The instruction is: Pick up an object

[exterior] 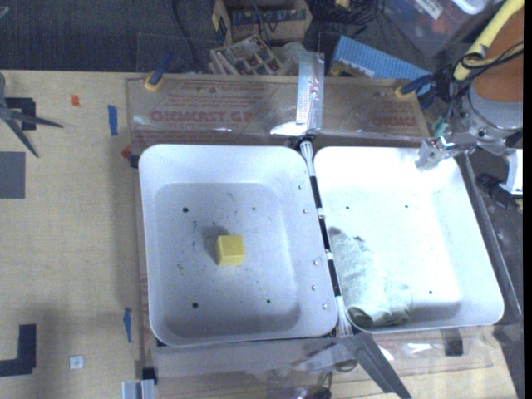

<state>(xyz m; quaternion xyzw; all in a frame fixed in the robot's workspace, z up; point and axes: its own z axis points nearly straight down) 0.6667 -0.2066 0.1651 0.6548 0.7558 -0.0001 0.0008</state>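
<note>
yellow cube [231, 249] in left bin [166, 173]; crumpled cloth roll [366, 281] right.

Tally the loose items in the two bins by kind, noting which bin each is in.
Yellow block: 1, in the left bin
Rolled grey-white cloth: 1, in the right bin, along its left wall
Total: 2
</note>
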